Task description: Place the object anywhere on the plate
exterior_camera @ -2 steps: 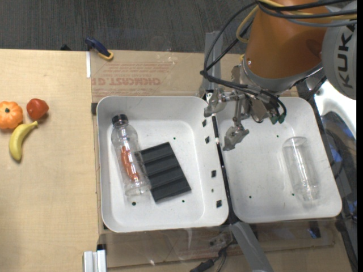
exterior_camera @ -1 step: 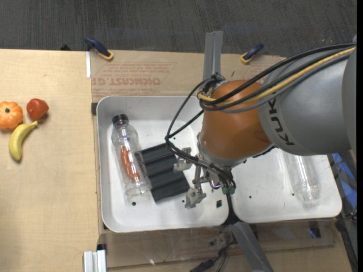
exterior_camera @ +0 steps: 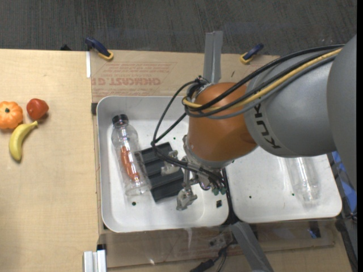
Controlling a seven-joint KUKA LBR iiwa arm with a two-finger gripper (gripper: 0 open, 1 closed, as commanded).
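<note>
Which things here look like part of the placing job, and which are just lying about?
Likely the job:
gripper, low in the left white bin
black block-shaped object beside it
clear plastic bottle with orange inside

Lying about:
orange tomato-like fruit, red round fruit, yellow banana on the bench
clear plastic bottle in the right bin

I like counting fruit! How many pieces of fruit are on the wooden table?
3, all at the left edge: a round orange tangerine, a red apple beside it, and a curved yellow banana just below.
</note>
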